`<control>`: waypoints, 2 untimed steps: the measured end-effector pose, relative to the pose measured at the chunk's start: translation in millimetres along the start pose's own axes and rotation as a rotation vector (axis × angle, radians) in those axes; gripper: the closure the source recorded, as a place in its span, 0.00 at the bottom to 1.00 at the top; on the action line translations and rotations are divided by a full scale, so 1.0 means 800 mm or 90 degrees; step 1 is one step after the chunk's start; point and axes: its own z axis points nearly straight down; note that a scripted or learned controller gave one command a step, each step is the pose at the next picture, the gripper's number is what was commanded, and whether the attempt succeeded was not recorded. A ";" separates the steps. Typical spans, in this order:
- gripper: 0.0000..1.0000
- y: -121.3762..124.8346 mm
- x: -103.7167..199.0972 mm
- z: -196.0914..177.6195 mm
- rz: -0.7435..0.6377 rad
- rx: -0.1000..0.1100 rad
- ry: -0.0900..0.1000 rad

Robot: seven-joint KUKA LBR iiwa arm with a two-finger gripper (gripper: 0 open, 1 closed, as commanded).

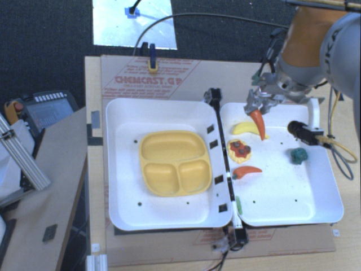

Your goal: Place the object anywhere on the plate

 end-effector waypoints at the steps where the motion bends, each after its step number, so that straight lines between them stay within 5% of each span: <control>1: 1.00 -0.007 0.062 0.015 0.000 0.001 0.000; 2: 1.00 -0.015 0.126 0.005 -0.001 0.000 0.001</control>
